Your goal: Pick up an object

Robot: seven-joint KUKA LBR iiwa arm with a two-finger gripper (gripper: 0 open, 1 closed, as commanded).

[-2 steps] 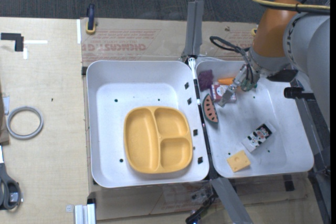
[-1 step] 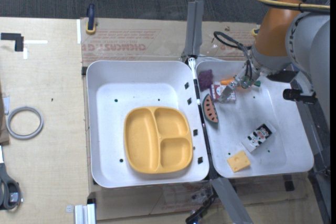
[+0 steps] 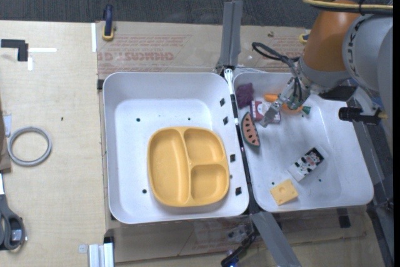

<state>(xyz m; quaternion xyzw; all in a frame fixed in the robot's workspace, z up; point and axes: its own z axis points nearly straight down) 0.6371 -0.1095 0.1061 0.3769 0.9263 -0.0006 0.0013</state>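
Observation:
In the right bin [image 3: 340, 194] my gripper [image 3: 272, 114] is low near the back left, among a cluster of toys. Around it lie a purple piece [image 3: 244, 93], a small red item [image 3: 257, 111] and an orange carrot with a green end [image 3: 289, 103]. A watermelon slice [image 3: 250, 134] lies by the bin's left wall. Nearer the front are a black-and-white cow-patterned block [image 3: 309, 163] and a yellow cheese wedge [image 3: 284, 192]. The gripper tip touches or hovers over the cluster; nothing shows clearly between its fingers.
The left bin [image 3: 125, 109] holds a yellow divided plate [image 3: 187, 166]. A grey divider post [image 3: 231, 34] stands between the bins at the back. A tape ring [image 3: 27, 146] lies on the bench at left. The arm's orange band [image 3: 331, 34] looms over the right bin's back.

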